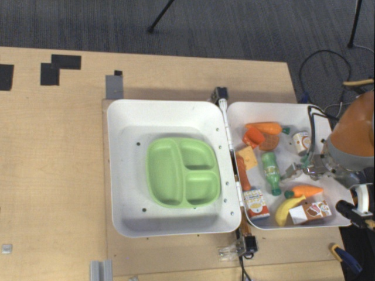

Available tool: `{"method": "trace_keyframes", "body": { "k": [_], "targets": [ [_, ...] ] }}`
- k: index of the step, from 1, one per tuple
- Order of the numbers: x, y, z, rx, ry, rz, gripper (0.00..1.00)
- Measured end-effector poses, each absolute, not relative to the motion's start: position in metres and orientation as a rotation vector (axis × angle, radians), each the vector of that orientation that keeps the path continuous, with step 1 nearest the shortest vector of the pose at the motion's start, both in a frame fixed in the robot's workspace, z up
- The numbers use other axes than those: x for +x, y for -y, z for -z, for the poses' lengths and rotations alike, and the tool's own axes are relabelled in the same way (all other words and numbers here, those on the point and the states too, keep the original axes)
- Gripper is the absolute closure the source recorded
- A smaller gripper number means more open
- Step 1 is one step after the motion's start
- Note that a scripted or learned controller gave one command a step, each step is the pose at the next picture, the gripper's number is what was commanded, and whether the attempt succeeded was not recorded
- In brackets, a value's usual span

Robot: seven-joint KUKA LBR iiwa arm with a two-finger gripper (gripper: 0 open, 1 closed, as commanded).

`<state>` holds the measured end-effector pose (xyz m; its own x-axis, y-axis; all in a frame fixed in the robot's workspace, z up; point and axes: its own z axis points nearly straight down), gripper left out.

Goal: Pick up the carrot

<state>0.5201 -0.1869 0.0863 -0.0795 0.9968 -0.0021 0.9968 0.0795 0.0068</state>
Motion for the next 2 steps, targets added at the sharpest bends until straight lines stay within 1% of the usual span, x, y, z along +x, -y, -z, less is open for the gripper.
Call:
{"method": "trace_keyframes", "body": {
  "k": [1,2],
  "targets": [
    [0.49,0.171,-0.087,1.773,-2.579,-0.006,0.0],
    [0.491,0.125,-0.088,1.292,-2.849,-0.002,0.0]
  ]
}}
